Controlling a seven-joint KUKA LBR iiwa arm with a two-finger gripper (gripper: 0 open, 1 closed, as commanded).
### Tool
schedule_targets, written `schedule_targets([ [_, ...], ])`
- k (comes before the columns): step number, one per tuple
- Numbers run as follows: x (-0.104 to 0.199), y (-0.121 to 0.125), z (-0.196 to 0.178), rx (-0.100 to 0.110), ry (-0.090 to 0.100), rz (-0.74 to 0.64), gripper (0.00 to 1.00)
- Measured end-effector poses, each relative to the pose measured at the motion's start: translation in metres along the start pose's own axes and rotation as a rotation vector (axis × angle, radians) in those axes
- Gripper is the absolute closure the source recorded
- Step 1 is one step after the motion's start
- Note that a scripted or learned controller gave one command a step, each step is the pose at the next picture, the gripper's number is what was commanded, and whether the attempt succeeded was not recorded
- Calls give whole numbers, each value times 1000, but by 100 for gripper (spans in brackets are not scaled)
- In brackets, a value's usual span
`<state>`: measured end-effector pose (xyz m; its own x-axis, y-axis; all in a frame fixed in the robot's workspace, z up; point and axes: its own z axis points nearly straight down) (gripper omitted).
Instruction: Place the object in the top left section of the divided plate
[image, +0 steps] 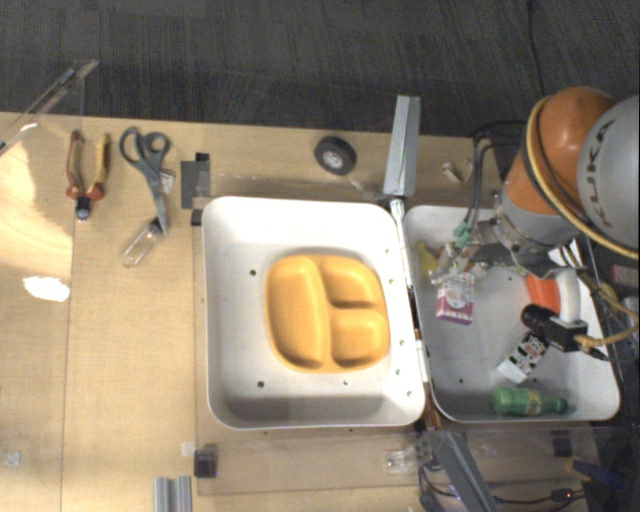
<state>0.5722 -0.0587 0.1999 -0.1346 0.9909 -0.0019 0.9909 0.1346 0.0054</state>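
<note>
A yellow divided plate (300, 345) lies in the middle of the left white bin (240, 300); it has one long section on the left and two smaller ones on the right, all bare. My gripper (466, 247) hangs low over the upper left part of the right bin (470, 395), under the grey arm with the orange band (560, 130). Just below it lies a small pink and white packet (455, 298). A yellowish scrap (430, 262) sits by the bin's left wall. The wrist and cables hide the gripper's tips.
The right bin also holds a green bottle (527, 403) at the front, an orange item (541, 291) and a black and white piece (530, 345). Scissors (150, 180), pliers (85, 170) and a tape roll (335, 154) lie on the bench behind the bins.
</note>
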Motion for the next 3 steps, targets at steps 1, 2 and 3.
schedule_targets([
  [1,70,23,15,0,2,-165,100],
  [2,70,23,15,0,2,-165,0],
  [3,71,25,3,-6,1,-170,100],
])
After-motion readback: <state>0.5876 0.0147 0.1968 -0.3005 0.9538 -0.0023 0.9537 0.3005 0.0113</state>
